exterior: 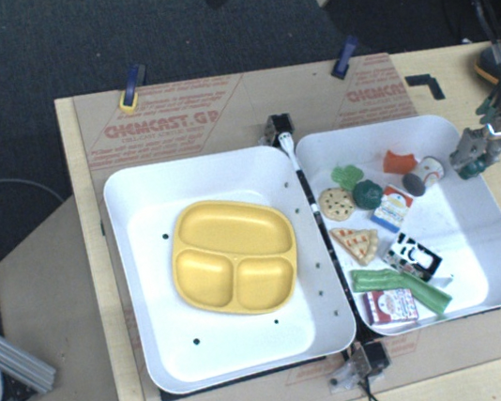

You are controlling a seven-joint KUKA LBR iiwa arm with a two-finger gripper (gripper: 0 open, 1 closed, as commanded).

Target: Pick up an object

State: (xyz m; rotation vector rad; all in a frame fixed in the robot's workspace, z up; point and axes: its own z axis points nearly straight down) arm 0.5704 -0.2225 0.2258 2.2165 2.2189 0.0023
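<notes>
The right bin point(484, 232) holds several small toys: a round cookie point(335, 202), a pizza slice point(357, 244), green pieces point(351, 176), an orange-red piece point(399, 161), a grey and white piece point(421, 176), a blue-white-red packet point(391, 209), a black and white block point(415, 256), a long green strip point(399, 282) and a red and white box point(388, 307). My gripper point(474, 157) hangs at the bin's right rim, to the right of the grey and white piece, with nothing seen in it.
The left bin point(142, 261) carries a yellow divided plate point(233, 255). Clamps point(129, 89) sit at the bench's far edge. Free bin floor lies right of the toys, near the gripper.
</notes>
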